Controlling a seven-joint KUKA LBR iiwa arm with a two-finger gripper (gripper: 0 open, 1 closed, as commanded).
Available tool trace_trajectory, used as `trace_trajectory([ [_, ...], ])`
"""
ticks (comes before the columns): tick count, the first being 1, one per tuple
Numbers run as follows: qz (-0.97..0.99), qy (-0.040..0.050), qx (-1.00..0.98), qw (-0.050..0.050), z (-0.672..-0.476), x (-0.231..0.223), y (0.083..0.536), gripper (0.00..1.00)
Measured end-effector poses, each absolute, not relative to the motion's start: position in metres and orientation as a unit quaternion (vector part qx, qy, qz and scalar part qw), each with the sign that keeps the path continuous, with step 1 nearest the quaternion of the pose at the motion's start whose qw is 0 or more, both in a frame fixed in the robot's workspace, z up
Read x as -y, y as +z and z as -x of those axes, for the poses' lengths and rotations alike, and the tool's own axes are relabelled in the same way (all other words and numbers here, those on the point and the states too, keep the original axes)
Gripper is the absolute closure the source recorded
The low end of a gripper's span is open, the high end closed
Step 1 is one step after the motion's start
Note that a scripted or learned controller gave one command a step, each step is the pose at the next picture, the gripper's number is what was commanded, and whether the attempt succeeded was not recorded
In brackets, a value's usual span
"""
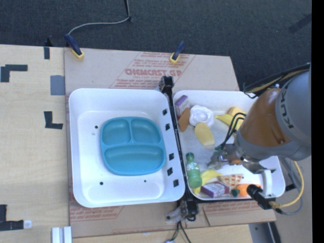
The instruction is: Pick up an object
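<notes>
Green bottle (pixel 193 172) — just beside end effector (pixel 218 159).

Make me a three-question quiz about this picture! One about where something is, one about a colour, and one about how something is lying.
1. Where is the divided plate?
A. In the left bin
B. In the right bin
C. On the wooden bench

2. What colour is the bottle in the right bin?
A. Red
B. Green
C. Black

3. How is the divided plate lying?
A. Flat, hollows facing up
B. Upside down
C. Leaning on the bin wall

Answers:
1. A, since the plate sits in the middle of the left bin.
2. B, since the bottle by the wall between the bins is clear green.
3. A, since all three hollows of the plate show from above.
</notes>
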State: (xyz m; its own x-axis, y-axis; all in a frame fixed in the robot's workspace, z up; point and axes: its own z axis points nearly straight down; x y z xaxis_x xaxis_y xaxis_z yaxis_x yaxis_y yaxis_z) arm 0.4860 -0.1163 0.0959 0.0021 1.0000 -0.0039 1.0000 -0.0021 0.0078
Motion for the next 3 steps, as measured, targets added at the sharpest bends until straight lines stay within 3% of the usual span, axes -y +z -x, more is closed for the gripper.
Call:
trace_trajectory([
  [1, -0.708, 0.0004, -0.706, 0.005, -0.486, 0.117, 0.096, 0.00],
  [2, -0.707, 0.0011, -0.707, 0.002, -0.552, 0.146, 0.087, 0.00],
  [3, -0.706, 0.0015, -0.708, 0.002, -0.601, 0.098, 0.086, 0.00],
])
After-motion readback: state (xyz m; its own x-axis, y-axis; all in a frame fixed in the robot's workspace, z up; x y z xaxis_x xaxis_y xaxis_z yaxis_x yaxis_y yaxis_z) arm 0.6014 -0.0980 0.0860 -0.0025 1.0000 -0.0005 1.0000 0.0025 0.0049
